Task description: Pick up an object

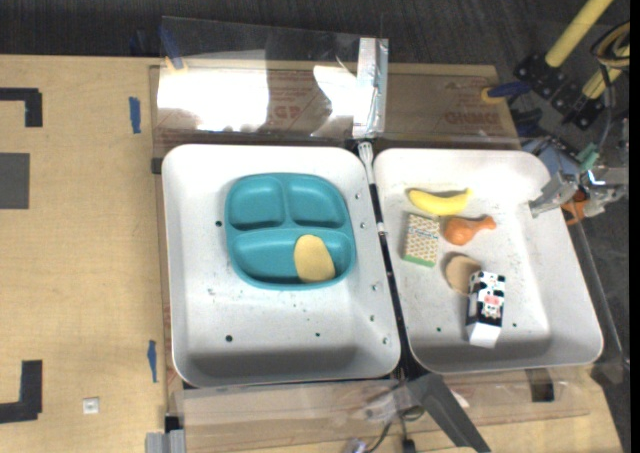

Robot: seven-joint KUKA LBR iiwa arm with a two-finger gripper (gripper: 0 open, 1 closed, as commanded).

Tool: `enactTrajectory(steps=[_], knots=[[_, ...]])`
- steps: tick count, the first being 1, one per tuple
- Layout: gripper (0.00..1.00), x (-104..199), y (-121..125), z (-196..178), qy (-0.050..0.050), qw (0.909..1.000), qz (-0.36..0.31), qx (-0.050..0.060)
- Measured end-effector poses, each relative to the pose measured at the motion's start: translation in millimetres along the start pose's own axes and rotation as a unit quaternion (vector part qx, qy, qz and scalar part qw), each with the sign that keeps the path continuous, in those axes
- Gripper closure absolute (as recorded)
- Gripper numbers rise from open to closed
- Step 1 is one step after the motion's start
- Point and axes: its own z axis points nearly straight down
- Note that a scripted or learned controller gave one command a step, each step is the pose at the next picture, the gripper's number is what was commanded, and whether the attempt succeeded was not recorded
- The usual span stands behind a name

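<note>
Five things lie in the right bin (560,331): a banana (438,201), an orange carrot-shaped toy (465,229), a checked card (421,239), a tan lump (461,270) and a cow-print carton (486,307). The banana lies with its long axis across the bin, ends curling toward the far rim. The carrot toy also lies crosswise, its thin end pointing right. The carton's long axis runs near to far, its white end toward the near rim. The card sits just left of the carrot toy, and the tan lump sits between the card and the carton, touching the carton's top.

In the left bin (190,271) a teal divided tray (270,211) holds a yellow oval (314,259) in its near-right compartment.

The gripper (585,186) hangs at the right bin's far-right rim, well apart from all five things; whether its fingers are apart or together cannot be told. The right side of that bin's floor is bare, as is the near-left corner.
</note>
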Motion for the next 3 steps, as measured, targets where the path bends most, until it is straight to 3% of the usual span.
enactTrajectory(steps=[1, 2, 3], knots=[[0.0, -6, 20, 0, -0.001, 0.997, 0.078, -0.001], [0.0, 64, 62, 149, 0.0, 0.9886, 0.151, -0.002], [1.0, 64, 62, 140, -0.001, 0.9886, 0.15, -0.002]])
